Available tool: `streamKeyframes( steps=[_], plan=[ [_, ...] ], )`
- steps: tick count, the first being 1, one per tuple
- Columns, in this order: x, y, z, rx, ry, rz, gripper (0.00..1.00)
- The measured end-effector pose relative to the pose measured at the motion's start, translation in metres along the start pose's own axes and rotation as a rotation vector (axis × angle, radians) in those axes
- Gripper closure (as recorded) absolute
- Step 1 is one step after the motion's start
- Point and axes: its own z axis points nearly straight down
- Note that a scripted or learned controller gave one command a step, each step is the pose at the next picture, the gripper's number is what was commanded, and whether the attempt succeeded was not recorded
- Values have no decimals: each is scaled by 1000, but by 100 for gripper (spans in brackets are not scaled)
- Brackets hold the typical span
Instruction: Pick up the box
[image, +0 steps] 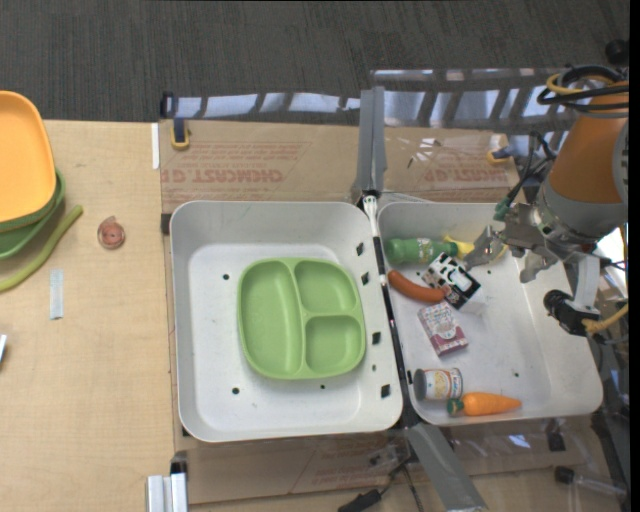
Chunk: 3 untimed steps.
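Note:
The box (443, 328) is small and pink with a printed label. It lies flat near the middle of the right bin (560, 395). My gripper (507, 256) hovers over the bin's far right part, up and to the right of the box and apart from it. Its fingers are open with nothing between them. The grey arm with its orange band (590, 165) comes in from the right.
Around the box lie a green bottle (420, 248), a red sausage (415, 288), a black-and-white object (450, 277), a small can (438, 383) and a carrot (485, 403). The left bin (200, 400) holds a green divided plate (301, 318). Orange and green dishes (22, 170) sit far left.

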Motion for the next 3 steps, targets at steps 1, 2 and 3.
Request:
streamKeyframes(
  steps=[1,2,3],
  plan=[
    [33,-54,65,0,0,77,0],
    [33,-58,79,-13,2,58,0],
    [33,-57,69,-16,3,61,100]
  ],
)
